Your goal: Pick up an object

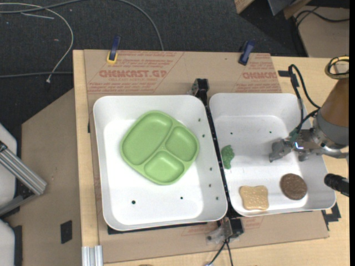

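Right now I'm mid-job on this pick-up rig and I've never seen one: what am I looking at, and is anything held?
One camera looks down at a slant on a bench with two shallow white bins. The left bin holds a green divided plate. The right bin holds a small green piece by its left wall, a tan toast-shaped piece and a brown round piece near the front. The grey arm reaches in from the right; its gripper hangs over the right bin. I see nothing between its fingers.

Toast (254, 197), cookie (293, 186), green scrap (227, 155)
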### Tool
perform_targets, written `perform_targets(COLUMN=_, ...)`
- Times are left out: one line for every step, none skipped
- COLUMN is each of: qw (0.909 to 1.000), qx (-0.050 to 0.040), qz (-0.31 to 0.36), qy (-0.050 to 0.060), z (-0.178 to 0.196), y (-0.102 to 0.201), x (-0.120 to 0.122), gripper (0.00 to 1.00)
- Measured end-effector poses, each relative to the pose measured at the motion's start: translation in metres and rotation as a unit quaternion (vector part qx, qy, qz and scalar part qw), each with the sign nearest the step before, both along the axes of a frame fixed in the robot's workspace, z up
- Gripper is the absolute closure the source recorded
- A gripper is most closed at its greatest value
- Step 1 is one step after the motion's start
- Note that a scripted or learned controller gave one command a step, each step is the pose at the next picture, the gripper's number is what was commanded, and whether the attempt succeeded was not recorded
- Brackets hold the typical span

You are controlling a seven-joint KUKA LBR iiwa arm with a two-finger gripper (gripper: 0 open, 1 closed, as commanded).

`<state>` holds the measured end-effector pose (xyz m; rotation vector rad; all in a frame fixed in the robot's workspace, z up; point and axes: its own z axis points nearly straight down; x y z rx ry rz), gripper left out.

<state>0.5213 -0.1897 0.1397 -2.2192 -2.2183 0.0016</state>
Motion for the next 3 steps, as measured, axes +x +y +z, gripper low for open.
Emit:
perform_targets(qw=1.0, qx=0.0009, qz=0.0, qy=0.002, z=-0.053, y=0.001, x=-0.001, gripper=0.0)
perform_targets(qw=1.0, qx=-0.0003, qz=0.0, qy=-0.002, z=-0.039, y=0.0, x=0.001, gripper=1.0)
perform_targets(qw=1.0, qx=-0.0016, qz=0.001, qy=-0.004, z=0.009, y=0.007, x=-0.002, gripper=1.0)
